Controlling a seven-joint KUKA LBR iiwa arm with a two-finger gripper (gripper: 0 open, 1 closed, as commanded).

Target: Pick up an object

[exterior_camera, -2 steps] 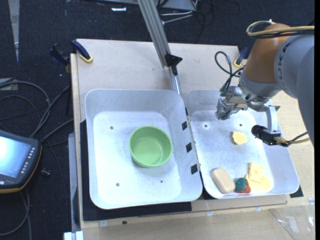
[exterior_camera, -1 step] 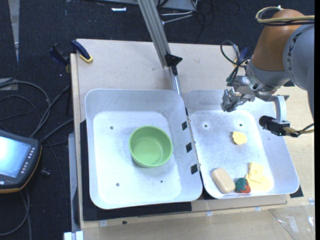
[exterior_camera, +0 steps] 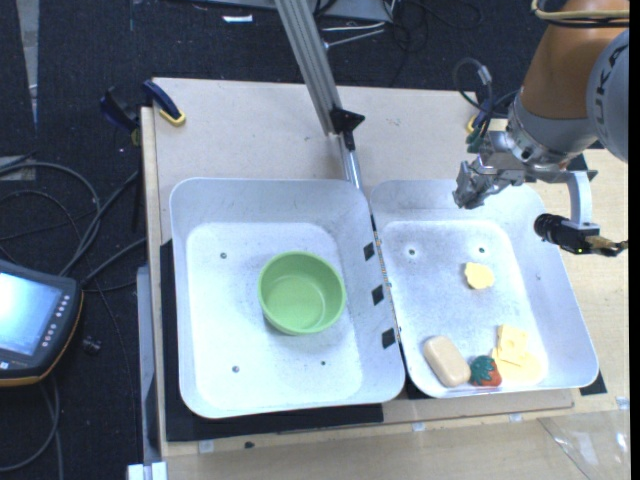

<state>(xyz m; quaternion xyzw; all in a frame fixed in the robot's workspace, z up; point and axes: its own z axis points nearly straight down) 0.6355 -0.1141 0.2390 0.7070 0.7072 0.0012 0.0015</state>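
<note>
The gripper (exterior_camera: 470, 196) hovers over the right bin's (exterior_camera: 560, 288) far rim; I cannot tell its state. The small yellow piece (exterior_camera: 480, 276) lies nearest, toward the bin's front.

My arm (exterior_camera: 575, 63) reaches in from the right, its orange band uppermost and the grey wrist (exterior_camera: 535, 138) below it bent down and to the left. My gripper (exterior_camera: 468, 196) hangs at the end, pointing down, dark and small against the pale surface beneath. A black fitting (exterior_camera: 565, 230) juts out just below the wrist on a white bracket.
</note>
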